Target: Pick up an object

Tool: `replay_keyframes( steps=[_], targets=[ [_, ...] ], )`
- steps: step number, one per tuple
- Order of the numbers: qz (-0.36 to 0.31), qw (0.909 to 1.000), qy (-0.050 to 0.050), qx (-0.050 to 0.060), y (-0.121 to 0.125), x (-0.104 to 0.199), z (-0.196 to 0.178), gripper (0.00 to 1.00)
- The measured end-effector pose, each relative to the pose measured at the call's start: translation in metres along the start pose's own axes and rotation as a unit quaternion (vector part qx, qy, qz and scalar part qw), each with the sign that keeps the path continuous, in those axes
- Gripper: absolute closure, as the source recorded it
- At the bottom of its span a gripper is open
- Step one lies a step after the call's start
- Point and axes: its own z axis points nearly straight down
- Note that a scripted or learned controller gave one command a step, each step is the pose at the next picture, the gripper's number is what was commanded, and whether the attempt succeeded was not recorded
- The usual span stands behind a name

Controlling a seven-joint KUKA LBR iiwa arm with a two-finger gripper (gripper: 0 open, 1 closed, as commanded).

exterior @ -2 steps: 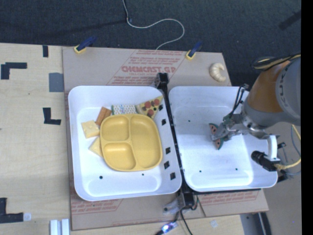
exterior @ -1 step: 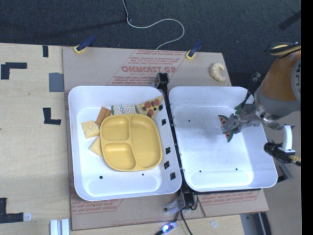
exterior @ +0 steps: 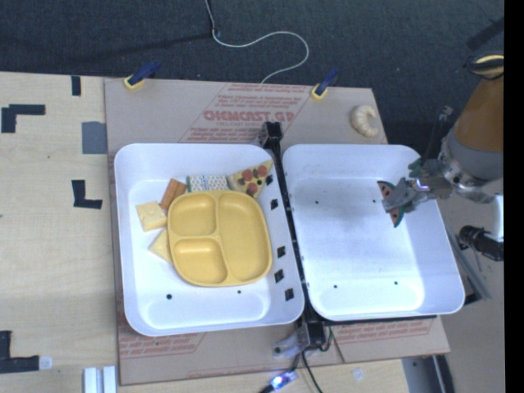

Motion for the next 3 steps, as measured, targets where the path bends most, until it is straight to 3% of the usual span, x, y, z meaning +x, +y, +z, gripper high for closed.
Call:
replay_keyframes(
  steps=[1,2,3],
  targets=[
    [0.0,1.0,0.001,0.001,0.001,0.0,-0.025,1.0],
    [-0.003,1.0,0.002,0.002,-0.005,0.057,-0.034,1.0],
    [-0.003,1.0,0.002,0.003,-0.009,0.113,-0.02,1.0]
  ],
)
